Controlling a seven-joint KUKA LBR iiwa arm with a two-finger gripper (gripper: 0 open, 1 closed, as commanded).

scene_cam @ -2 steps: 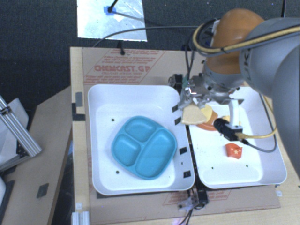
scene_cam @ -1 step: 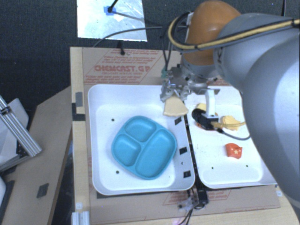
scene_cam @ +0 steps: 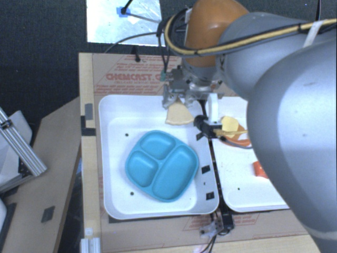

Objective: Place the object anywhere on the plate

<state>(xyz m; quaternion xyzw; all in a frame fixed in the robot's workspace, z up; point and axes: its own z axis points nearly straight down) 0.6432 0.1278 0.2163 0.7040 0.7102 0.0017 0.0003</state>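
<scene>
Camera view: gripper (scene_cam: 176, 101) sits over the far edge of the left bin (scene_cam: 113, 141), fingers closed on a tan, flat object (scene_cam: 179, 114) that hangs just beyond the blue divided plate (scene_cam: 162, 164). Plate lies in the left bin. Right bin (scene_cam: 237, 188) holds a yellow piece (scene_cam: 230, 124) and an orange piece (scene_cam: 259, 168).
</scene>
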